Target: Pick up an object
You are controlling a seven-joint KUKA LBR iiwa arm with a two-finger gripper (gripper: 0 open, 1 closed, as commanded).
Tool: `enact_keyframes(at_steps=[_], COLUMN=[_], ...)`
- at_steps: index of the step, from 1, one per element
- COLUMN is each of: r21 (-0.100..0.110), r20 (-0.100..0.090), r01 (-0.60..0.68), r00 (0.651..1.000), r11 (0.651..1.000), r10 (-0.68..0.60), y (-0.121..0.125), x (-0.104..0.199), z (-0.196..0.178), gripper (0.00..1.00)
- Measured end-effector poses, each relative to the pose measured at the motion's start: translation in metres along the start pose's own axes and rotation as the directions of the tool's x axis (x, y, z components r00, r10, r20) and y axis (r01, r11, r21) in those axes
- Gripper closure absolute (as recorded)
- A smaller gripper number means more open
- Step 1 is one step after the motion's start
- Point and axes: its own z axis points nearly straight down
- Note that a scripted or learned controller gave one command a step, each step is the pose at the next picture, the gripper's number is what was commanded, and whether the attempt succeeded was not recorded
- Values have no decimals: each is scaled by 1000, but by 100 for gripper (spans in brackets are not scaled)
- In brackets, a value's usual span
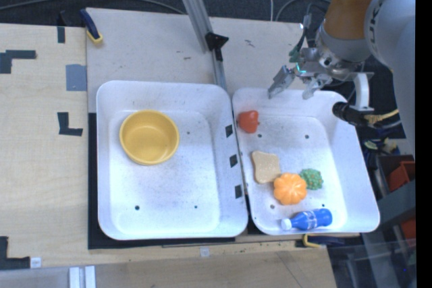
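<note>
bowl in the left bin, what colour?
Yellow: the bowl, plain, in the camera view.

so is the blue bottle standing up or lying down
Lying down. The blue bottle rests on its side along the near edge of the right bin, white cap end pointing left.

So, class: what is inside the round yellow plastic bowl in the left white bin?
The round yellow plastic bowl shows its own yellow inner floor, with nothing lying in it. The patch of the left white bin beneath the bowl is covered.
</note>
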Motion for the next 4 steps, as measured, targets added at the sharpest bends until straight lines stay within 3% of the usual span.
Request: enact_keyframes(at_steps=[1,2,3,4], r21=[6,-11,-4,0], r20=[0,2,1,1], r01=[-1,-1,-2,-1], r00=[1000,1000,1000,1000], r11=[1000,1000,1000,1000], r10=[1,1,2,1], y=[-10,-6,-8,-9], x=[0,-1,-1,-1], z=[60,83,94,87], gripper=[0,0,0,100])
